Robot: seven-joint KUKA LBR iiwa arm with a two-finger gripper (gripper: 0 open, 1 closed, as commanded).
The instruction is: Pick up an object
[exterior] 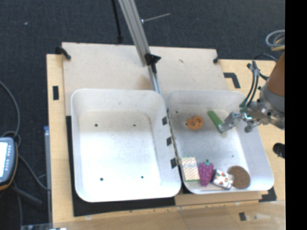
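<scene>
two white bins [120,99], six small objects [194,123]

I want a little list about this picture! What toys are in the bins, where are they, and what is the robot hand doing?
left bin: plain white floor with small dark dots
right bin: holds all the toys
orange toy: upper middle
green block: beside the orange toy, by the gripper
front row: box, purple toy, small carton, brown disc
gripper: over the right bin, touching the green block's end
</scene>
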